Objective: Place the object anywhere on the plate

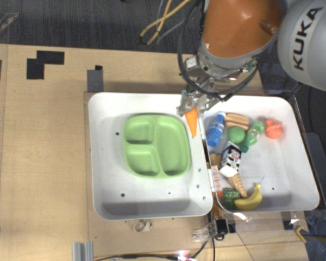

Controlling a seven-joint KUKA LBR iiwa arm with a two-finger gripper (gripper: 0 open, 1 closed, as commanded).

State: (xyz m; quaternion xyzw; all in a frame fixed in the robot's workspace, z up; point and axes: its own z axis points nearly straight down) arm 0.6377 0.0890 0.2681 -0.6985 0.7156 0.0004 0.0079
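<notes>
1. Arm (pixel 244 20): grey, with an orange band above the wrist, reaching in from the upper right over the seam between the two bins.
2. Hand (pixel 191 106): poised above the right rim of the left bin, its fingers closed on the top end of the carrot.
3. Carrot (pixel 192 123): orange, tapered, hanging point-down from the hand, just beside the upper right corner of the plate and over the divide between the bins.
4. Plate (pixel 155 145): light green, with three compartments, lying in the middle of the left bin (pixel 106 162); nothing rests on it.
5. Right bin (pixel 293 167): white, shallow, holding the remaining toys.
6. Blue bottle (pixel 214 132): lying near the left wall of the right bin, just right of the carrot.
7. Hot dog (pixel 237 119): at the rear of the right bin, beside a green item (pixel 237 134) and a red-orange item (pixel 273 129).
8. Banana (pixel 249 199): yellow, at the front of the right bin, touching an ice-cream cone (pixel 237 182).
9. Counter (pixel 38 162): pale wood, bearing both bins side by side.
</notes>
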